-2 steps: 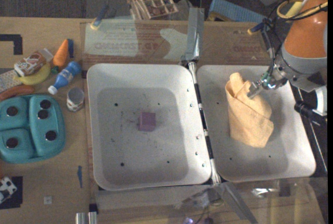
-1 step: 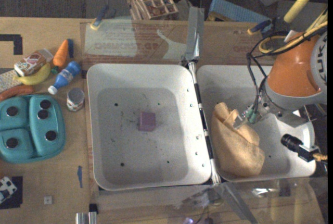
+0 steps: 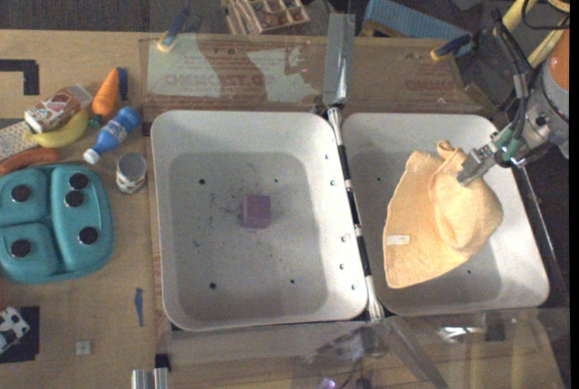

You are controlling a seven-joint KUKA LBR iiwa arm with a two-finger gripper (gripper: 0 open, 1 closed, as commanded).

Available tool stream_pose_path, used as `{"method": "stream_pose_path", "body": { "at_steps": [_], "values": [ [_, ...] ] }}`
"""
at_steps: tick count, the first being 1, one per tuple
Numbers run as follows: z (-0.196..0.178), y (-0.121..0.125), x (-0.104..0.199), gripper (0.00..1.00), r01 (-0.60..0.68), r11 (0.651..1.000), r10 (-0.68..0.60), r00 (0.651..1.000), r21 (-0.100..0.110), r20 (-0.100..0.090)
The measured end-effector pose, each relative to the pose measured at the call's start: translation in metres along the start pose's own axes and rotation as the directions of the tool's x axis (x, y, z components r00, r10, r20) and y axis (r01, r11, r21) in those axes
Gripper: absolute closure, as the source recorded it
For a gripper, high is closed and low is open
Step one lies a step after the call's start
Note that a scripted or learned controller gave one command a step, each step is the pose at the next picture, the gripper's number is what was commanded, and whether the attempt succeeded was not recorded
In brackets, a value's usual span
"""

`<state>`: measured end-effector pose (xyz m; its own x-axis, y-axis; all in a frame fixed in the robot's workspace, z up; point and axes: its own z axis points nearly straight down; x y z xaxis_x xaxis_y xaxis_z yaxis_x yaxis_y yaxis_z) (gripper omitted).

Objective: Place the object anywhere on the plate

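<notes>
A pale orange cloth [image 3: 439, 220] lies rumpled in the right bin [image 3: 534, 279], with a white tag near its lower left edge. Its upper part is bunched up into a small peak. My gripper [image 3: 473, 166] reaches in from the right and its tip sits on or just over the cloth's upper right part, beside that peak. A small purple cube [image 3: 255, 211] rests near the middle of the left bin [image 3: 181, 288]. A teal divided plate [image 3: 52, 220] lies on the bench to the left of both bins.
Left of the bins, toy food is scattered on the bench: a carrot [image 3: 108, 91], a banana [image 3: 56, 134], a blue bottle [image 3: 114, 133] and a small can [image 3: 131, 172]. Cables and the arm's body crowd the right bin's far right corner.
</notes>
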<state>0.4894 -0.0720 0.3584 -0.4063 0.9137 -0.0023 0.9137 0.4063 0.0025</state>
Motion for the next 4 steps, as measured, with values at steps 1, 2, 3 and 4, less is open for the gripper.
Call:
{"method": "stream_pose_path", "body": {
  "at_steps": [1, 2, 3, 4],
  "values": [
    [0.120, 0.063, 0.063, 1.00, 0.017, 1.000, -0.017, 1.000, 0.002, -0.002],
    [0.109, 0.088, 0.107, 1.00, 0.148, 0.989, -0.148, 0.989, -0.001, 0.000],
    [-0.061, 0.041, 0.096, 1.00, 0.210, 0.978, -0.210, 0.978, 0.000, 0.000],
    [0.078, 0.071, 0.163, 1.00, 0.239, 0.971, -0.239, 0.971, 0.002, -0.003]
  ]
}}
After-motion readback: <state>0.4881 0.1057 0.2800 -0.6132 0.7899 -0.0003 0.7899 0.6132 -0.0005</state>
